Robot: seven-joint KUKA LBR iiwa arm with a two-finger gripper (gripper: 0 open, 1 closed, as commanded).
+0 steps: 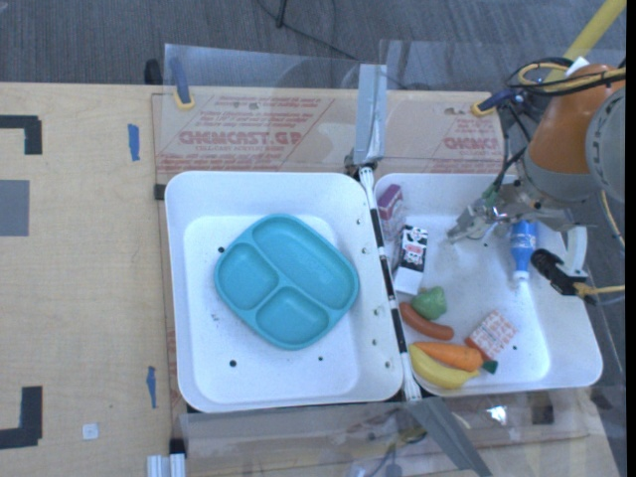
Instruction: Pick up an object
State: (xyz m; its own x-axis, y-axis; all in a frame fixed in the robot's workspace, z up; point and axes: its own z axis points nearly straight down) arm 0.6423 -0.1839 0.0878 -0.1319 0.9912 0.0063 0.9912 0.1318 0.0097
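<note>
From above, you see the tool [475, 225] hanging over the far part of the right bin [571, 361], its fingers spread and pinching nothing. A blue-and-white tube [522, 248] lies just right of it. Carrot [449, 355], banana [440, 372] and green piece [430, 301] lie nearer you; a teal plate [286, 280] sits in the left bin [194, 266].

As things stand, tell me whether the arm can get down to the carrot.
Probably yes. The carrot lies uncovered in the right bin, the banana touching its near side, and the pincer hangs over that bin.
</note>
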